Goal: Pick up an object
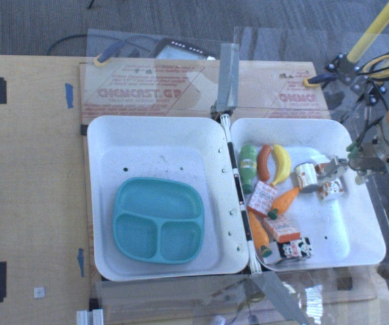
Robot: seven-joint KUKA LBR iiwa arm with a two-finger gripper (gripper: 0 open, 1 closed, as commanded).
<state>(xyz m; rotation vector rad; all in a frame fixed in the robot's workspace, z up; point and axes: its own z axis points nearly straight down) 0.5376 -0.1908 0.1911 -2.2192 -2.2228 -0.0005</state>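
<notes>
— Nearest the lens: small carton at the right bin's front edge.
— Gripper?
— Finger state unclear. Small can lies just left, touching or nearly.

Two bins side by side on worktop. Left bin: tray in front half. Right bin: bottle, sausage, banana in row at back left; can right of banana; carrot mid; cartons front left.
</notes>
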